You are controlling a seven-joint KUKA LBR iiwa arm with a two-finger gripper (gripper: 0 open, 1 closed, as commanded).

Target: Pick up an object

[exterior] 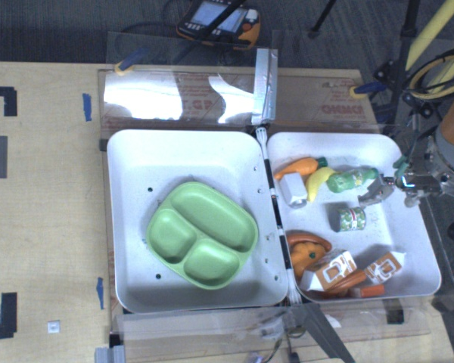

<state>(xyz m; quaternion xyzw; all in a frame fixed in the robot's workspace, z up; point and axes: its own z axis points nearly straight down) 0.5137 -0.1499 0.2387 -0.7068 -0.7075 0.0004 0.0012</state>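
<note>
Cartons (353, 270), can (352, 218) in right bin (422, 237).

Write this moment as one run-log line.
gripper: over right bin | near green bottle, small can | nothing visibly held

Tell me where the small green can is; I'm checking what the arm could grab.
The small green can lies in the right bin, near its middle, just below the green bottle and down-left of the gripper.
</note>
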